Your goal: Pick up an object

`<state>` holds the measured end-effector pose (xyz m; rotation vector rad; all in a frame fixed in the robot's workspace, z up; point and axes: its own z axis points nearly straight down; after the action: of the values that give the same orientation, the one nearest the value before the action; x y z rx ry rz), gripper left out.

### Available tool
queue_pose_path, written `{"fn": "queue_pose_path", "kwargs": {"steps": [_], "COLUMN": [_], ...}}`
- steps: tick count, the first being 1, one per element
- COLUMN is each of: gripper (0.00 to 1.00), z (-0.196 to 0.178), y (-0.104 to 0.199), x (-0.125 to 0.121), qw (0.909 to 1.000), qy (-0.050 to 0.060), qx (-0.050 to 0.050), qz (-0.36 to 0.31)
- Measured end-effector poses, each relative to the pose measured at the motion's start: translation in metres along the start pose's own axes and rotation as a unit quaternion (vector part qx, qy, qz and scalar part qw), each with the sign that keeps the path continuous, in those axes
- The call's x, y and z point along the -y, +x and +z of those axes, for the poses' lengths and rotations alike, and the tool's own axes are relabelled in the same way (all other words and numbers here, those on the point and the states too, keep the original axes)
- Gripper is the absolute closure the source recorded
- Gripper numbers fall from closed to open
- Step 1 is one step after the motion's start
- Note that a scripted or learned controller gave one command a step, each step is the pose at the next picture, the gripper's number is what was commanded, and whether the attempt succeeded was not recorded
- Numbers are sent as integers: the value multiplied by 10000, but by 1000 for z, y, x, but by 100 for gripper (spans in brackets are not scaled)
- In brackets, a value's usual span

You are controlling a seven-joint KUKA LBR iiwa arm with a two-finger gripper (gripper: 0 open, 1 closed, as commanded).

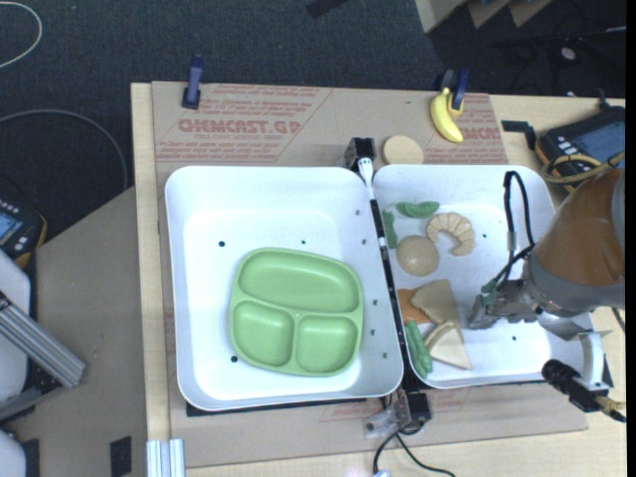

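The right bin [517, 192] holds several toy foods: a green pea pod [415, 209], a croissant [452, 232], a round tan bun [417, 256], a beige wedge [435, 301], an orange piece [405, 306], a pale wedge [449, 348] and a green strip [415, 351]. My gripper [483, 311] hangs low over the bin floor just right of the beige wedge, under the grey wrist and orange band [596, 241]. Nothing shows between its tips.
The left bin [199, 266] carries a green three-compartment tray [295, 309]. Behind the bins on the cardboard lie a toy banana [447, 117] and a round tan disc [402, 150]. Black clamps [363, 154] join the bins. A blue clip [193, 82] sits at the back left.
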<state>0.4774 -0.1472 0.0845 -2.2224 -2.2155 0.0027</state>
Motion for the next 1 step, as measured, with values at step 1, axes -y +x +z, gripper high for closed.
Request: {"fn": "queue_pose_path", "kwargs": {"steps": [1], "gripper": [100], "z": [0], "y": [35], "x": [-2], "qw": [10000], "qy": [-7], "qx": [-7], "qz": [-29]}}
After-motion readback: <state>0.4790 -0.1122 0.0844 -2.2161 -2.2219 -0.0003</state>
